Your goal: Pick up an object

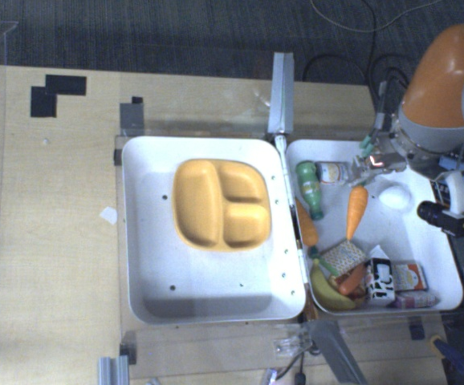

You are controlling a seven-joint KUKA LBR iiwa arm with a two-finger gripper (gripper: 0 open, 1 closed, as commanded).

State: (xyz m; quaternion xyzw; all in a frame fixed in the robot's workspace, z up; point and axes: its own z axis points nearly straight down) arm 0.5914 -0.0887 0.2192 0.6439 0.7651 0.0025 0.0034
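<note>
Carrot [356, 211] is hanging upright with its top pinched between the fingers of the gripper [366, 172], so the jaws are clamped on it, over the right bin [439, 251]. Just left of the carrot is a green bottle [309, 189], and below it sit a banana [329, 292] and some boxes. Well left of it, a yellow tray [220, 204] sits in the left bin [148, 223].
</note>
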